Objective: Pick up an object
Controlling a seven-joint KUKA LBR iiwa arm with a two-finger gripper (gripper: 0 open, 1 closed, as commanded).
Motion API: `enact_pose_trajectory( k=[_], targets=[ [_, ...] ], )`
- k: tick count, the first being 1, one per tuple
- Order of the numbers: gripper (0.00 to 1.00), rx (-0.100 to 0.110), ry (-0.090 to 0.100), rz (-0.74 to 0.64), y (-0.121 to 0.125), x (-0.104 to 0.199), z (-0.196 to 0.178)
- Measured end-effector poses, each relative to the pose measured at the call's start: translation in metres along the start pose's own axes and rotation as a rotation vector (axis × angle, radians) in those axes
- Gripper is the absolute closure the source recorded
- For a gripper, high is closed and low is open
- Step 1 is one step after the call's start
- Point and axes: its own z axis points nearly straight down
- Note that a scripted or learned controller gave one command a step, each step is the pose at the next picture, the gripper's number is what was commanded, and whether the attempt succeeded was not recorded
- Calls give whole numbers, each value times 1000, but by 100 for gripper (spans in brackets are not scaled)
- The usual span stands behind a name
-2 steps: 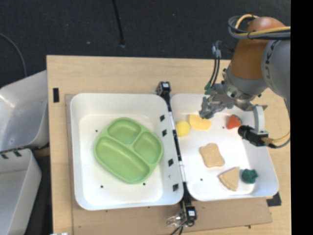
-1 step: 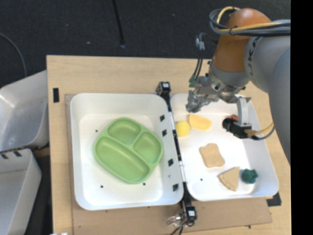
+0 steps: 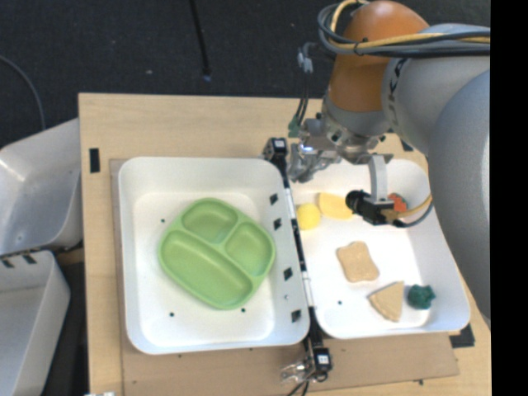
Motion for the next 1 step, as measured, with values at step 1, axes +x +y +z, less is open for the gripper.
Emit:
enact_pose_trajectory(
  k=[1],
  targets=[
    [100, 1, -1, 1, 13, 52, 8]
  ],
)
